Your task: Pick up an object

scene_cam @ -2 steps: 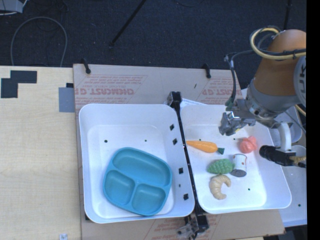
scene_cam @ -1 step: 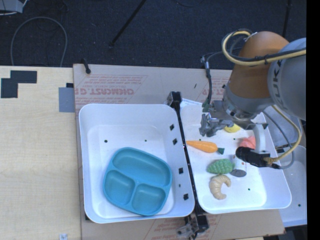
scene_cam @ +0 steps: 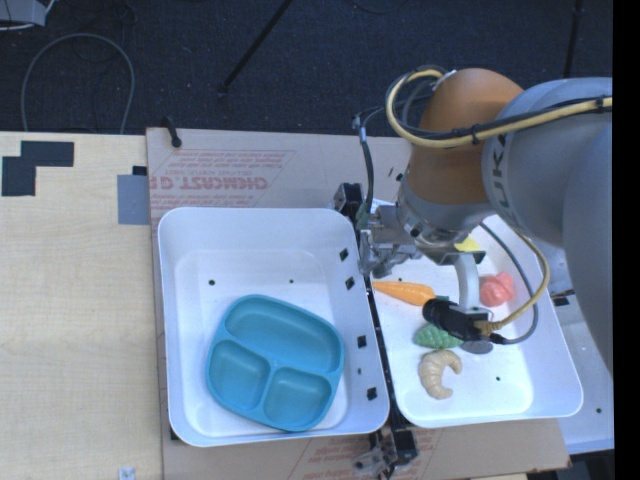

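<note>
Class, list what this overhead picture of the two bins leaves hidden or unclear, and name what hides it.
- Gripper: its fingers are lost behind the grey and orange arm.
- Yellow object: mostly covered by the arm.
- Pink toy: too small to identify.
- Right white bin: its far part lies under the arm.

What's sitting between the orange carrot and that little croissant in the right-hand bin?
In the camera view, a green toy lies between the carrot and the croissant, partly under a black part of the arm.
</note>
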### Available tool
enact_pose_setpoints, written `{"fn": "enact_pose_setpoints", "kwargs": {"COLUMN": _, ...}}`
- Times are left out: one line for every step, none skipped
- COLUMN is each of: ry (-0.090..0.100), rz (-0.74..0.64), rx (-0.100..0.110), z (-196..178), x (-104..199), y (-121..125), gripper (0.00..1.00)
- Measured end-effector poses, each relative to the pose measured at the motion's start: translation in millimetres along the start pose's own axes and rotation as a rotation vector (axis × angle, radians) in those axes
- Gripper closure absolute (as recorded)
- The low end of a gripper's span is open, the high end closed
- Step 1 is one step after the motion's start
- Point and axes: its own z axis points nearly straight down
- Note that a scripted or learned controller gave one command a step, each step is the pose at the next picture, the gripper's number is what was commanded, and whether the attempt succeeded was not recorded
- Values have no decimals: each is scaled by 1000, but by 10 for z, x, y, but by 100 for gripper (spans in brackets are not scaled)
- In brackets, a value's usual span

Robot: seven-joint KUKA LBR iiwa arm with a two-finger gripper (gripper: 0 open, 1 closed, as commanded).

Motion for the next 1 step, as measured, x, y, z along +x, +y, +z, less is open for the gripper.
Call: {"fn": "enact_pose_setpoints", "kwargs": {"ry": 0, "rz": 0, "rx": -2, "z": 57, "x": 592, "y": 67, "gripper": 100}}
